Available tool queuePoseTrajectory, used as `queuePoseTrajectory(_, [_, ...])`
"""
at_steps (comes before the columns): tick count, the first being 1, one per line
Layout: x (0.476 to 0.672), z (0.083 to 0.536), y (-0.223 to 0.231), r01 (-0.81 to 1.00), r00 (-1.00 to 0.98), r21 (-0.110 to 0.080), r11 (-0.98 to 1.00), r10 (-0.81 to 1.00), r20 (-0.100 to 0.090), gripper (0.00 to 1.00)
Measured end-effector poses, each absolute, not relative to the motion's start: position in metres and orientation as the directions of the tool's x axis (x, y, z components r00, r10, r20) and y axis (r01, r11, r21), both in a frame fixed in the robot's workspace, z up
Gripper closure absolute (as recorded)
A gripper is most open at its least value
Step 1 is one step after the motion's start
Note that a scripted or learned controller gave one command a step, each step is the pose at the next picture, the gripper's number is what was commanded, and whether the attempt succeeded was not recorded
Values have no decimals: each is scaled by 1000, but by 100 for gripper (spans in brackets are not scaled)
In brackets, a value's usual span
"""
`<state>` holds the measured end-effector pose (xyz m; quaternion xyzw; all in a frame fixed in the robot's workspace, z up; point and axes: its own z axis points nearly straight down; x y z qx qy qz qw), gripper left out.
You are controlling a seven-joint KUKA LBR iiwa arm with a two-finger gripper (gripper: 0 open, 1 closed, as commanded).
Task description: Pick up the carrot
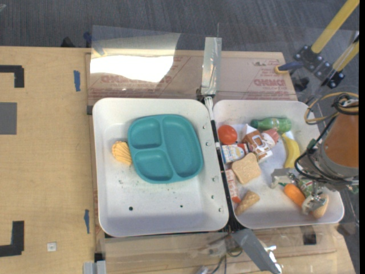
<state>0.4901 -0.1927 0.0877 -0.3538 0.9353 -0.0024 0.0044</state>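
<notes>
Orange carrot (294,194) lies near right bin's front rim (296,221), beneath pincer (297,181).

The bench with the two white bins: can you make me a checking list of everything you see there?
Surface: two shallow white bins side by side, left bin and right bin, on a bench with cardboard behind.
Job's things: carrot, orange, in the right bin near its front right corner.
Clutter: teal divided plate and a shell-shaped cookie in the left bin; tomato, banana, green bottle, bread slice and small packets in the right bin.
Grippers: gripper low over the right bin, right by the carrot.
Cables: dark cables looped beside the arm.
Surroundings: grey floor, yellow bars at top right, blue tape marks.
</notes>
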Motion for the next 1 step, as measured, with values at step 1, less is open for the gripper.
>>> queuePoseTrajectory(1, [488, 88, -154, -745, -667, -6, 667, -745, -3, 0])
